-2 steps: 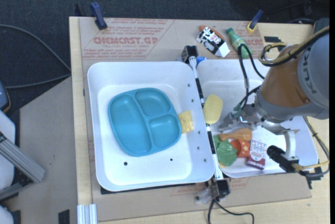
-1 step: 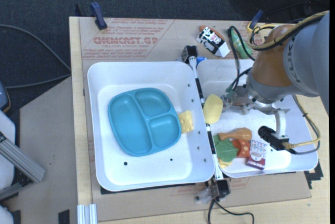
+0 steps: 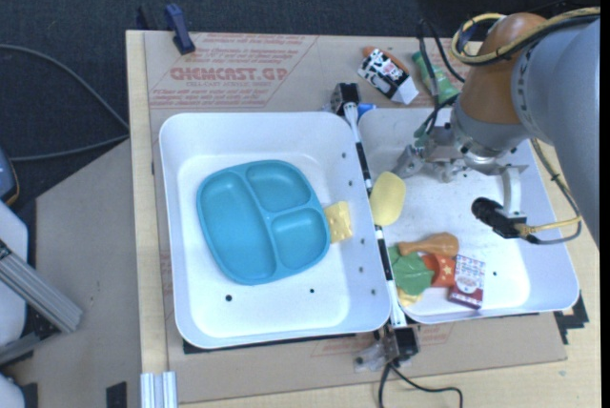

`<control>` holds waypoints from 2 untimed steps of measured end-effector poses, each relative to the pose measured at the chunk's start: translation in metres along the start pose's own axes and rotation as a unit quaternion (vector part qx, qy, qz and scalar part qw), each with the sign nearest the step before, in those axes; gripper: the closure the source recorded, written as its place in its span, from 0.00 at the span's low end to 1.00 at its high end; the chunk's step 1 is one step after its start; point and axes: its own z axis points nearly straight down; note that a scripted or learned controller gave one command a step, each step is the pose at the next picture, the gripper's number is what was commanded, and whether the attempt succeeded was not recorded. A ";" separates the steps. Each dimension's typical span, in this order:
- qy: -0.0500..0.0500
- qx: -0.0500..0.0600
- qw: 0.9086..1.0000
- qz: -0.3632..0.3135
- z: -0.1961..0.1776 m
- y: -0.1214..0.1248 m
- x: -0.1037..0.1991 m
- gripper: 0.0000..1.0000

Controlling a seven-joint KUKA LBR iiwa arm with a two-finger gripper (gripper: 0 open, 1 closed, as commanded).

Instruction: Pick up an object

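While the grey arm with its orange band (image 3: 534, 63) hangs over the right-hand shallow white bin (image 3: 543, 234), the claw (image 3: 457, 158) sits low near that bin's far left part, and whether it is spread or pressed together I cannot tell from this angle. Over in the left white bin (image 3: 191, 301) lies the big blue sectioned plastic plate (image 3: 262, 220), a small yellow block (image 3: 338, 221) just beside its right rim. Closest candidate, I'd say, is the pale yellow rounded piece (image 3: 387, 196) by the divider, near the claw. Best play: come straight down centred on it, clear of the bin wall. Further forward sit the small red-and-white packet (image 3: 468, 280) and the cluster of orange and green toy food (image 3: 419, 265).
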 end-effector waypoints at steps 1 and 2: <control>0.001 0.001 1.000 0.001 0.001 -0.117 0.000 0.00; 0.000 0.000 1.000 0.000 0.000 -0.069 0.013 0.00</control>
